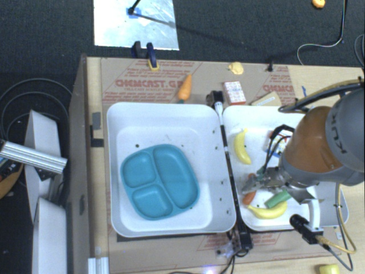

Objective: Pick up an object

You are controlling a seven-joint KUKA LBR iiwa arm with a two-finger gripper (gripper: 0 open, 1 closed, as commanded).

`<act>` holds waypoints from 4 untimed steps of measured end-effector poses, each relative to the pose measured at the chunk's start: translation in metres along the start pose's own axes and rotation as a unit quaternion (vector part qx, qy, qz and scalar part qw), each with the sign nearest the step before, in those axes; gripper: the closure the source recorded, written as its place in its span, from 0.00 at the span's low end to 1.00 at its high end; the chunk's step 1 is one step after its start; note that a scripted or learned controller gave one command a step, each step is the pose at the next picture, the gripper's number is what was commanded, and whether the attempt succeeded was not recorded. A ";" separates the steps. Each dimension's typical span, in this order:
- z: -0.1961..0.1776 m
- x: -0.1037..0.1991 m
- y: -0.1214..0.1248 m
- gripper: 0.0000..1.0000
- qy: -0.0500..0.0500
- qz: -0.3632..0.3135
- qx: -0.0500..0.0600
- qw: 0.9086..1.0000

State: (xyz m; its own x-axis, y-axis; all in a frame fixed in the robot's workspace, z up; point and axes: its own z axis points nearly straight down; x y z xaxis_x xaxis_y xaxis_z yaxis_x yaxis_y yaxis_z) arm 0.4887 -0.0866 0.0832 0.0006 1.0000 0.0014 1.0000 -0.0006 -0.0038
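The right bin holds a yellow banana near its left wall. A second banana lies at its front, with a green piece resting on it. A small orange-red piece lies beside them. My gripper hangs low over the bin's left-front part, just above the orange-red piece and between the two bananas. The grey and orange wrist covers the bin's right half. Nothing is visibly held.
The left bin carries a blue divided plate. On the cardboard behind the bins lie a carrot, a small box and a yellow lump. Black cables hang by the wrist.
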 end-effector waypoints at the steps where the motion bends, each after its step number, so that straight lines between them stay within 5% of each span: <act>1: -0.004 -0.003 0.139 0.00 -0.002 -0.005 -0.010 1.000; 2: -0.001 -0.015 0.054 0.00 0.000 0.001 0.001 1.000; 3: -0.001 -0.007 0.022 0.00 0.000 -0.001 -0.001 1.000; 4: -0.011 -0.007 0.024 1.00 0.000 -0.001 -0.003 1.000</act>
State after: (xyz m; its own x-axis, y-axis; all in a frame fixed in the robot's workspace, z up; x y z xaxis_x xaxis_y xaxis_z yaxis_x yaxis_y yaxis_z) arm 0.5129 -0.0935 0.0945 -0.0023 1.0000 0.0016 1.0000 0.0023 0.0019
